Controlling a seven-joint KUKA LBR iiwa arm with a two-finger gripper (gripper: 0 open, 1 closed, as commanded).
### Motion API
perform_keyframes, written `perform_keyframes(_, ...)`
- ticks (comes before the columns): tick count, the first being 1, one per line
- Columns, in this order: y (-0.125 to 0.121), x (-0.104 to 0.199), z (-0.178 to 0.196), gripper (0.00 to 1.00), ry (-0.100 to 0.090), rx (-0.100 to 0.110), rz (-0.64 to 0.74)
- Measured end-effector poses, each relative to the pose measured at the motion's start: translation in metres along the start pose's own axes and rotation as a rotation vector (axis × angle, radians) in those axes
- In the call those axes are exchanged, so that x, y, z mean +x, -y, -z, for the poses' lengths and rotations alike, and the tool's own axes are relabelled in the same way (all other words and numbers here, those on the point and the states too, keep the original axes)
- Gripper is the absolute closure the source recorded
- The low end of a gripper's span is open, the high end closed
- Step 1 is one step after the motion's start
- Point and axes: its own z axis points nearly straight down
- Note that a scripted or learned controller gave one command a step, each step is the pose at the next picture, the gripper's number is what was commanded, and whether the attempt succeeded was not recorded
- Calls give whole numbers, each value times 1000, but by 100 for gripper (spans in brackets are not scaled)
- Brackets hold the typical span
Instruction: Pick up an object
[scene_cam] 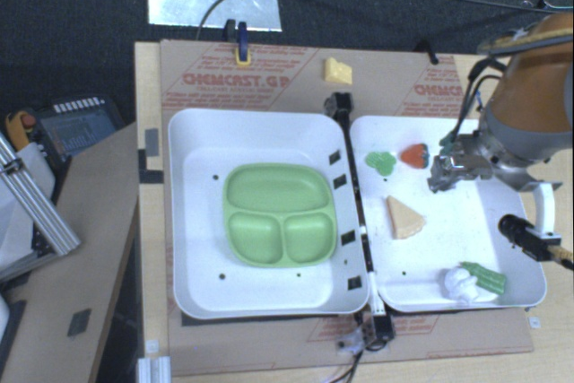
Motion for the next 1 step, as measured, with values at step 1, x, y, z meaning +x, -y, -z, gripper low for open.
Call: perform_keyframes(1,-1,0,3,100,-1,4,0)
